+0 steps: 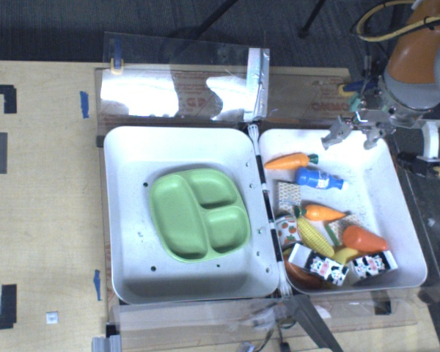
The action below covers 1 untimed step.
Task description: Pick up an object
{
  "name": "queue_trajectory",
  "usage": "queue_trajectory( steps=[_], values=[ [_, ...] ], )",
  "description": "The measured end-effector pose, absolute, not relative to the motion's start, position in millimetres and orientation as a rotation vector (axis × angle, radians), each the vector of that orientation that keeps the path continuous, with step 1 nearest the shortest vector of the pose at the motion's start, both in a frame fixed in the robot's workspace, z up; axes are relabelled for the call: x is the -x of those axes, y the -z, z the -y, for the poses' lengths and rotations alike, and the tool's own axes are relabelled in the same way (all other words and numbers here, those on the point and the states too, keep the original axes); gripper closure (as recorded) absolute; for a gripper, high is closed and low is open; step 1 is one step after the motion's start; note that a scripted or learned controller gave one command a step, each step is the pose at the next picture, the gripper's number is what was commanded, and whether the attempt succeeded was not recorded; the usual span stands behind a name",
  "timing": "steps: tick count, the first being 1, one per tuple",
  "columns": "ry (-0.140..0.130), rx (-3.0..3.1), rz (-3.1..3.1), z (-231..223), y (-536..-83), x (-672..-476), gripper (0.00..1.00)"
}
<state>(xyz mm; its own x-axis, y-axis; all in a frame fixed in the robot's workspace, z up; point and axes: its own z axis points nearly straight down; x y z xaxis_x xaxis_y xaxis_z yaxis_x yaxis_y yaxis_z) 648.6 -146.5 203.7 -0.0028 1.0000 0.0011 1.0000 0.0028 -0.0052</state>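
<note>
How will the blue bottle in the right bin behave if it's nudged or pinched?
The blue bottle lies on its side on bare bin floor, so a push would probably roll it. It looks like smooth rounded plastic, likely light and somewhat slippery in a pinch. The carrot just behind it could block rolling toward the back wall.

Landmark: green divided tray (199, 213), sits mid left bin (125, 160). Right of it, the right bin (403, 196) holds a carrot (286, 161), a blue bottle (319, 179), a corn cob (314, 236), a second carrot (323, 213), and cow-print cartons (348, 267) at the near end. Gripper (356, 132) hovers far right of tray, over the right bin's far edge, fingers spread, nothing between them.
</note>
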Motion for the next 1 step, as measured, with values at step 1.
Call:
queue_trajectory(
  steps=[1],
  values=[
    [-0.002,1.877,2.513,147.6,-119.2,-592.0,0.00]
  ],
)
